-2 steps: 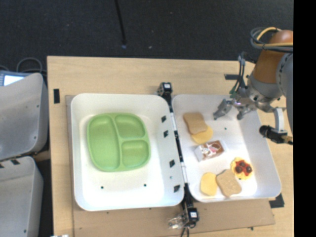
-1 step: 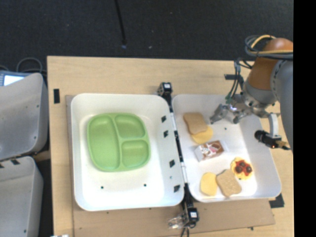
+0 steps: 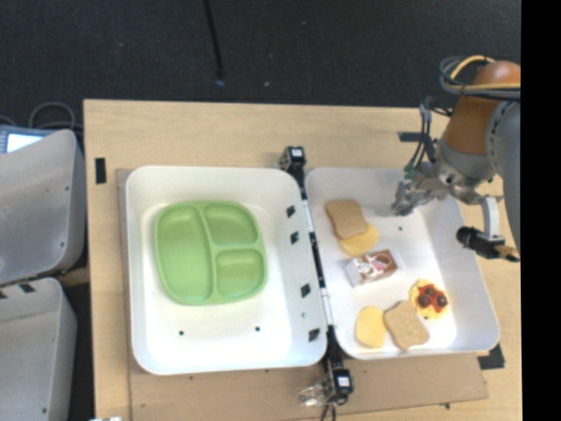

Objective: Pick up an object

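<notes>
Camera view: your tool [image 3: 408,198], jaw state unreadable, hangs beside toast [image 3: 346,217], nothing gripped; pick not begun.

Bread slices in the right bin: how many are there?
2. One bread slice lies near the bin's upper left, partly on a yellow cheese piece. The other bread slice lies near the lower edge, beside another cheese piece. None looks hidden.
</notes>
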You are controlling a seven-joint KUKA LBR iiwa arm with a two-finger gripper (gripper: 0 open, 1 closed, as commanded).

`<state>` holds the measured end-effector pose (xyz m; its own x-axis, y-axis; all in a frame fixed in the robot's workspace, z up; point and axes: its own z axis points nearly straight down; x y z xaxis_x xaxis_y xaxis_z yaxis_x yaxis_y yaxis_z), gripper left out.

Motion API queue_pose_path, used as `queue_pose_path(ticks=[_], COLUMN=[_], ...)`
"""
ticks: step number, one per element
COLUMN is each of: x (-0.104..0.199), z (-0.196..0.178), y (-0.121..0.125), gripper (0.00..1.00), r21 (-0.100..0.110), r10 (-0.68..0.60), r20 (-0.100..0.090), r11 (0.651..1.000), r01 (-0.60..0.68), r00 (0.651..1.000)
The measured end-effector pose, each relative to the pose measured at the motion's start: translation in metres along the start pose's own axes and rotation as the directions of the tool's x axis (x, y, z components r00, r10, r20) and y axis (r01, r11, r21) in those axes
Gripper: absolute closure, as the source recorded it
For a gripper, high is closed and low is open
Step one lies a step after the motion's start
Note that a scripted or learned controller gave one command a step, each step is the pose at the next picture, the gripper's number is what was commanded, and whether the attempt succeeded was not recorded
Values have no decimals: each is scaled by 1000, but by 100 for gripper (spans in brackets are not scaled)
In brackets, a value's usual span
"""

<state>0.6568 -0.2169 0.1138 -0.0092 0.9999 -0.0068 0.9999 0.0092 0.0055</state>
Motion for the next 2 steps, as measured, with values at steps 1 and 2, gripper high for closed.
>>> queue_pose_path(ticks=[1, 2], x=[-1, -10], z=[-44, -100], y=[1, 10], gripper=[100, 100], r21=[0, -2], r10=[2, -1], r20=[-5, -3], r11=[1000, 1000], r01=[-2, 1], r00=[1000, 1000])
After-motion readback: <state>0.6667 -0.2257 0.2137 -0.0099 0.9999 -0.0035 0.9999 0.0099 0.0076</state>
